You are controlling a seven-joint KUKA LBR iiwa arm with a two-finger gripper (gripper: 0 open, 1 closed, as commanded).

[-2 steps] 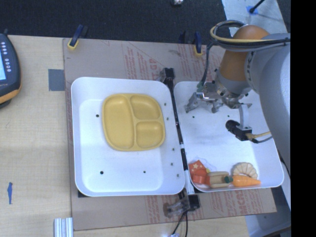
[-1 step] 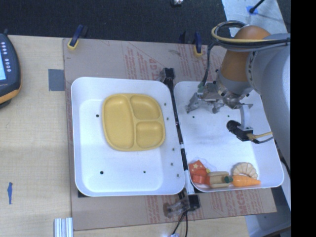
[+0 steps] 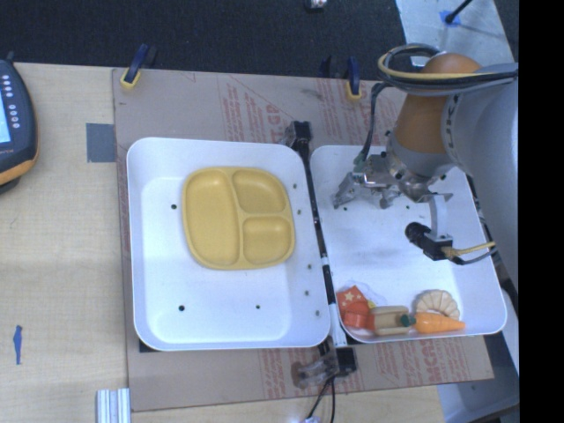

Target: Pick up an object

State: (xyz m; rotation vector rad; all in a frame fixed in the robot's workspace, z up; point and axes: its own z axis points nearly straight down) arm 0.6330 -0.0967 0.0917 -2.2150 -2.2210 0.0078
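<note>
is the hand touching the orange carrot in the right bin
Apart. The camera view shows the hand at the upper part of the right bin, with bare white floor between it and the carrot at the lower edge.

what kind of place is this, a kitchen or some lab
Most likely a robotics lab bench, not a kitchen: two white bins clamped to a board, toy food in the right one, a yellow divided tray in the left, and a handheld controller nearby.
</note>
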